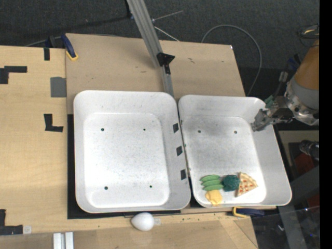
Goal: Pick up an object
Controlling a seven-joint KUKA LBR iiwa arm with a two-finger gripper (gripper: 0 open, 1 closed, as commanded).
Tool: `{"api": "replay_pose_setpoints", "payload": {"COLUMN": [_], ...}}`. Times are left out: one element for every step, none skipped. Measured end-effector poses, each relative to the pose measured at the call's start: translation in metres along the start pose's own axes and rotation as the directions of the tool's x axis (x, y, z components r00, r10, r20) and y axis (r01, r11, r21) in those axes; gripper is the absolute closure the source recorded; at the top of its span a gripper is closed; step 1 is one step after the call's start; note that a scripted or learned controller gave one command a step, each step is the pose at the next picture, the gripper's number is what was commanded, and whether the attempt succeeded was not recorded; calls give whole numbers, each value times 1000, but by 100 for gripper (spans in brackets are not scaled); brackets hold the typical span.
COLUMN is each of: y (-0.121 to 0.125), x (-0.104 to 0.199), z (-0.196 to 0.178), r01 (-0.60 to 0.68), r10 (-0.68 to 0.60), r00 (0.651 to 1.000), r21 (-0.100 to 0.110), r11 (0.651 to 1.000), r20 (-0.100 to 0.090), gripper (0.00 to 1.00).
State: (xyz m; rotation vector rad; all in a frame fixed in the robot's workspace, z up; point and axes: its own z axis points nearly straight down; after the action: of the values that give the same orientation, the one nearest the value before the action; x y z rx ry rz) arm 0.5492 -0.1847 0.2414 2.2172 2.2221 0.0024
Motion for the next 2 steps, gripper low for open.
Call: {"api": "replay_pose_setpoints", "payload": {"y": [16, 26], "x": [54, 103], "z": [-7, -12], "r01": [5, 5], "r10": [-5, -5], "r00": [1000, 1000], "r21": [3, 4], "r11": [1000, 1000], "r20": [-3, -2], "gripper": [100, 100]}}
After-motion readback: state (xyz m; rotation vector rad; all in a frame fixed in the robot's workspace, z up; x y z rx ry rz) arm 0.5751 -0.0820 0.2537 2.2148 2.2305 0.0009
